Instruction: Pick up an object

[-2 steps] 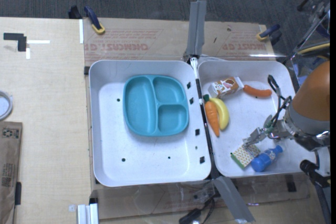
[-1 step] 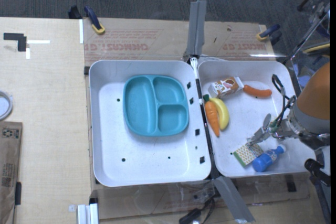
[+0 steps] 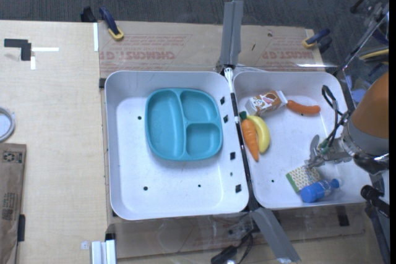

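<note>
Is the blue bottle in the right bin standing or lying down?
Lying down: the blue bottle rests on its side on the right bin floor, cap toward the arm, beside a patterned packet.

Carrot [image 3: 250, 138], banana [image 3: 262, 133] crowd divider (left side).

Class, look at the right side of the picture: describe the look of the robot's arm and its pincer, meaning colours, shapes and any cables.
The arm is a rounded grey body with an orange band above the wrist. Dark thin cables loop along its side. The pincer is small, of pale grey metal, with slim parts at its tip; finer detail is too small to tell.
</note>
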Tool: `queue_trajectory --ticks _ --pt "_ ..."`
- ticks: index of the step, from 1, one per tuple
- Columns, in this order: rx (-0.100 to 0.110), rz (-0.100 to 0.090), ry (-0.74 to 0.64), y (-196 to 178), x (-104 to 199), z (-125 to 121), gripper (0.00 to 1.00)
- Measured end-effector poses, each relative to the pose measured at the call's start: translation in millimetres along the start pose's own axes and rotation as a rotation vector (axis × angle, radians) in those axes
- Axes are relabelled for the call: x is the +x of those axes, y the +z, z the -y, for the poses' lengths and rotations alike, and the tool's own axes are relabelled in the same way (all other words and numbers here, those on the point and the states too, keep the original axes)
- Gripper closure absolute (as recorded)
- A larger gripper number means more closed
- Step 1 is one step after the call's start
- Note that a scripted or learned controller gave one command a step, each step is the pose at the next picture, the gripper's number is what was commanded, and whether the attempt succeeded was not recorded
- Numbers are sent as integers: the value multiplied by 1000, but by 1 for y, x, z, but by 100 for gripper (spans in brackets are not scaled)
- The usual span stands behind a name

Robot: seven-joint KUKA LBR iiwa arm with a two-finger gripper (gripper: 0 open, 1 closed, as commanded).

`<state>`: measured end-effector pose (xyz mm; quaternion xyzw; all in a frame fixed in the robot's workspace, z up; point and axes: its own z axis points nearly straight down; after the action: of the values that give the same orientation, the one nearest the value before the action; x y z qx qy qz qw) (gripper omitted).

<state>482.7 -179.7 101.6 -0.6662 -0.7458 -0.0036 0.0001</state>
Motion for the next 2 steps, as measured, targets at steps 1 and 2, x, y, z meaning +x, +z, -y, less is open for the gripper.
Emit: queue_trajectory --ticks 1,2 --pt "3 -1 1 1 0 1 0" --pt "10 4 110 -4 27 -18 0"
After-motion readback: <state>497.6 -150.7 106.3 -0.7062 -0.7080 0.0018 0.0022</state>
